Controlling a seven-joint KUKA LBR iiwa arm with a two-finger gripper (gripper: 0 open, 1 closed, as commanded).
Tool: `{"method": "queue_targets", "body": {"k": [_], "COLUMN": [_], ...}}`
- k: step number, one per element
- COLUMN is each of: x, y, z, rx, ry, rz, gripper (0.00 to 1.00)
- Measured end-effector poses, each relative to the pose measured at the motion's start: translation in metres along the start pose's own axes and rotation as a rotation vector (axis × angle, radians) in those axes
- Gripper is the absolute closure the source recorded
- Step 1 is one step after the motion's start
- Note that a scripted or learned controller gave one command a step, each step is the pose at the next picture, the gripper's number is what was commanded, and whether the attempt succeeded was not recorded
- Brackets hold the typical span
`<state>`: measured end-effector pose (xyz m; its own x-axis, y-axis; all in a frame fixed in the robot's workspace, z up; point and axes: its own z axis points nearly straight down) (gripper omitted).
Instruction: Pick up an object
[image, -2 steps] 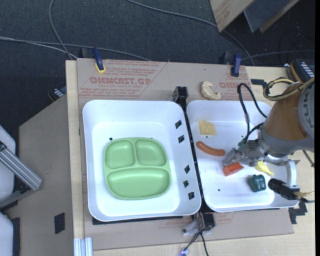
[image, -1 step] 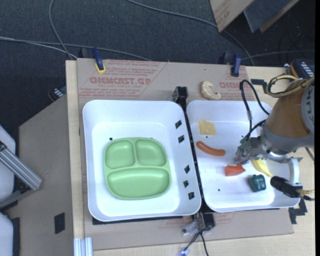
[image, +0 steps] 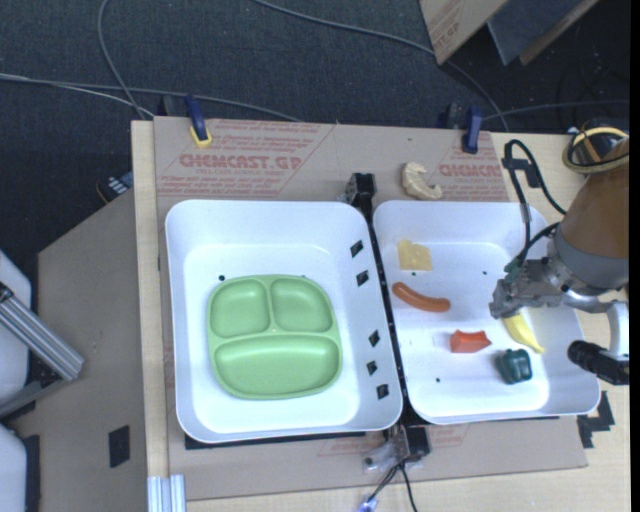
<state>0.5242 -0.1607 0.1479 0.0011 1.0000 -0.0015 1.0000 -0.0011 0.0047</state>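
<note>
Two bins sit side by side on the bench. The left bin holds a divided tray near its middle. In the right bin lie five things — a cheese slice toward the back, a sausage just in front of it, then a wedge-shaped piece, with a banana and a small cup to its right. The gripper hangs over the banana's back end. Behind the right bin, on the bench, rests a curved piece — what it is cannot be told.

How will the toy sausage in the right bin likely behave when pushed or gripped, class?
The sausage is long and rounded, so it may roll sideways when nudged. Its glossy skin suggests it could slip. It looks small, probably light, and lies apart from the cheese slice.
</note>
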Motion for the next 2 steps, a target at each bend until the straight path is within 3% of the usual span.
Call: {"method": "queue_targets", "body": {"k": [1, 2], "x": [0.0, 0.047], "y": [0.002, 0.017], "z": [-0.054, -0.062], "rx": [-0.001, 0.002], "ry": [0.0, 0.003], "rz": [-0.002, -0.007], "gripper": [1.0, 1.0]}}
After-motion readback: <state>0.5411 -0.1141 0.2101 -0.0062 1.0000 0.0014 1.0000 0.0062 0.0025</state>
